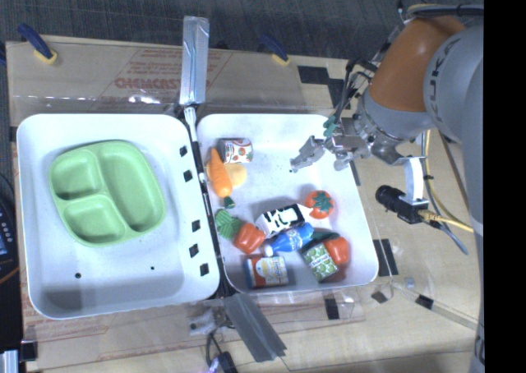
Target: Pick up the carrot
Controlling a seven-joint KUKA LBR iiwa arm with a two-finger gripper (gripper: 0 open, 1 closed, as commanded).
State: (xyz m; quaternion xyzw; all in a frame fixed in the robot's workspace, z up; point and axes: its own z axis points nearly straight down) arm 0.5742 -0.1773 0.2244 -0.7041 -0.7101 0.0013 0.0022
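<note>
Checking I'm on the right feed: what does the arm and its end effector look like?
A thick grey arm with a broad orange band above the wrist, thin dark cables running down to a small grey metal end effector. A black-and-white fitting sits beside the wrist.

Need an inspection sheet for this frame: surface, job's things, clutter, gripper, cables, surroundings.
Surface: two white bins side by side; left bin, right bin.
Job's things: carrot lies at the right bin's left wall, beside a small can, nothing gripping it.
Clutter: green divided plate in the left bin; tomato, blue bottle, black-and-white carton and other toy groceries piled in the right bin's lower half.
Gripper: gripper hangs over the right bin's upper right area, apart from the carrot, holding nothing.
Cables: yellow cable on the bench at right.
Surroundings: blue clamps on the far edge; dark floor beyond.
</note>
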